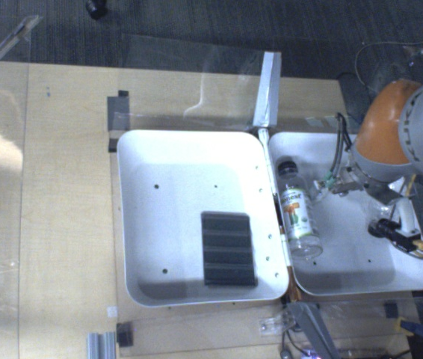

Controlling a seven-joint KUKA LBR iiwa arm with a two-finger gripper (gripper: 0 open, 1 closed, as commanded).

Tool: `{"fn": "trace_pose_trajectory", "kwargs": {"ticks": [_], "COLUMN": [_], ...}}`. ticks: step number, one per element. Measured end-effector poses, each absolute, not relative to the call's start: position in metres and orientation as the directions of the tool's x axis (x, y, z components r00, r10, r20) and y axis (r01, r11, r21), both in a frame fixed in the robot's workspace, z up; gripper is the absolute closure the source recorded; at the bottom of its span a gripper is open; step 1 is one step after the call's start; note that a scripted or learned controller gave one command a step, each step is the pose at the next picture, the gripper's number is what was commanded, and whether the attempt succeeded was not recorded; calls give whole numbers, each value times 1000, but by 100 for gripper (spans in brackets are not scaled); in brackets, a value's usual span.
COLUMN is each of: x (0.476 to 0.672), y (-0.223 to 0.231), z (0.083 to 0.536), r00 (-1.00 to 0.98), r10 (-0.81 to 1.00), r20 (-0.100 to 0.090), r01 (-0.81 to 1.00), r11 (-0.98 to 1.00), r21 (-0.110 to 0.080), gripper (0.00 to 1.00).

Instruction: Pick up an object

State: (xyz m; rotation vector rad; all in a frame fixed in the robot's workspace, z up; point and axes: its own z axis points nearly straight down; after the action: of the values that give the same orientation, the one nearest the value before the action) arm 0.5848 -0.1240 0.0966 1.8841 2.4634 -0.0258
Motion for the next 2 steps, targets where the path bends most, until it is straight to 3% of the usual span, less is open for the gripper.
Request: {"fn": "trace_pose_trajectory", "kwargs": {"ticks": [1,2], "x": [575,546], "y": [-126,-134], "z": [96,196], "r00": [-422,-315], "r10": [905,949], "r20": [-46,-3], "r01": [906,949], "r11": [423,315], "r21": [16,7], "gripper": [0,0]}}
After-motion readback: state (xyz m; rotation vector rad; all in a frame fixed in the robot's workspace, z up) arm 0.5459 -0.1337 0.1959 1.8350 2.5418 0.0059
